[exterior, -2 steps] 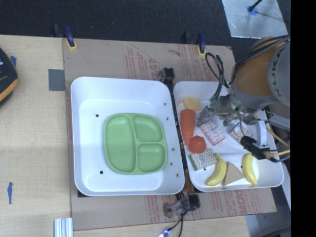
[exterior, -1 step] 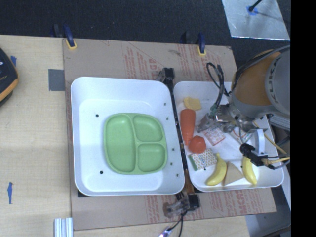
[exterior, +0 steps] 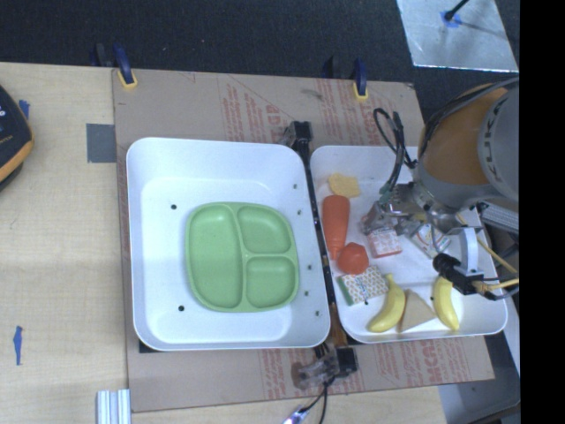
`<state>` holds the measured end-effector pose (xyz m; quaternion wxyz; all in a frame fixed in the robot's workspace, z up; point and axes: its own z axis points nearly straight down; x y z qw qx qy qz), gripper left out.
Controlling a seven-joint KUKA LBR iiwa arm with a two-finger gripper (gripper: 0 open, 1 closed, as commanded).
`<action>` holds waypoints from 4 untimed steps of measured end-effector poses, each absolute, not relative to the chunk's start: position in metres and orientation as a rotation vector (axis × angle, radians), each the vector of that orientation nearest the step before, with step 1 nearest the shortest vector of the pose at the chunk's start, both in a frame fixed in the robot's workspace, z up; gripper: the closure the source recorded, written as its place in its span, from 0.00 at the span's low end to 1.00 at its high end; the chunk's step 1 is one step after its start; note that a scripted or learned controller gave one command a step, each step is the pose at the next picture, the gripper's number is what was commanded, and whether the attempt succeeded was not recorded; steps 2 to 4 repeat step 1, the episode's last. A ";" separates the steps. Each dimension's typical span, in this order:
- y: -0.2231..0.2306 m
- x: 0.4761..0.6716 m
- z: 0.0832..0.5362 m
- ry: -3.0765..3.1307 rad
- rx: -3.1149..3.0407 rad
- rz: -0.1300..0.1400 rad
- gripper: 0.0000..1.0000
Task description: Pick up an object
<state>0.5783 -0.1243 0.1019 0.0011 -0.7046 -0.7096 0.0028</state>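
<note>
- Though red print marks the cardboard (exterior: 265,104), it's unreadable.
- The gripper (exterior: 388,223) hangs over the right bin (exterior: 494,325); its grip can't be made out.
- An orange carrot (exterior: 335,222) lies beside it.

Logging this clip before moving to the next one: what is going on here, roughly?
A KUKA arm reaches from the right over the right bin, its gripper low among toy food: a carrot, a tomato, two bananas and a small packet. Nothing is visibly held. The left bin holds a green divided plate.
</note>
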 end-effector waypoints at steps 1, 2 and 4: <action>-0.078 0.634 0.192 -2.225 -2.216 0.001 1.00; -0.078 0.634 0.192 -2.225 -2.216 0.001 1.00; -0.078 0.634 0.192 -2.225 -2.216 0.001 1.00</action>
